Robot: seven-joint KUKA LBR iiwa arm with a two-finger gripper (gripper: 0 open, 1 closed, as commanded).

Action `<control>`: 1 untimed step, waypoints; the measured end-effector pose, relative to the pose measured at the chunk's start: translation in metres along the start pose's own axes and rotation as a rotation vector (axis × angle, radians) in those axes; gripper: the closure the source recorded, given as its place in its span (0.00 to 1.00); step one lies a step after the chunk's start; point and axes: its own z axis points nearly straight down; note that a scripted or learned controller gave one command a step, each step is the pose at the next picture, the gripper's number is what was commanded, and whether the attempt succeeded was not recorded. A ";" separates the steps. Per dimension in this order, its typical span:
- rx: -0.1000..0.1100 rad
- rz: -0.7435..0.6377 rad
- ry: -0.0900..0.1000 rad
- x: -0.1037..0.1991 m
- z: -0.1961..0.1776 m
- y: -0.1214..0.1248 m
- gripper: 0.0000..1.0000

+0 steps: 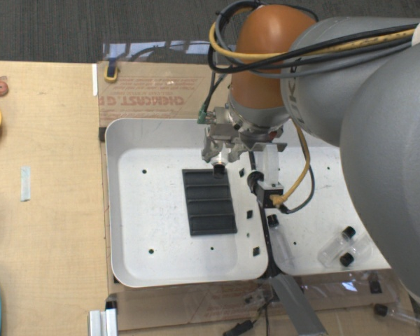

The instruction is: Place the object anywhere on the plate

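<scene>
A black ribbed rectangular plate lies flat in the middle of the left white bin. My gripper hangs over the plate's far edge, below the arm's orange band. Its metal body hides the tips, and I cannot make out anything held there. A small clear object with black caps lies in the right white bin, near that bin's front right corner and well away from the gripper.
The wall between the two bins carries black cable clips and a yellow cable loop. A cardboard sheet lies behind the bins. The wooden bench to the left holds small items along its edge.
</scene>
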 end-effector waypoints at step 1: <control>0.002 0.101 0.001 -0.030 0.078 -0.003 1.00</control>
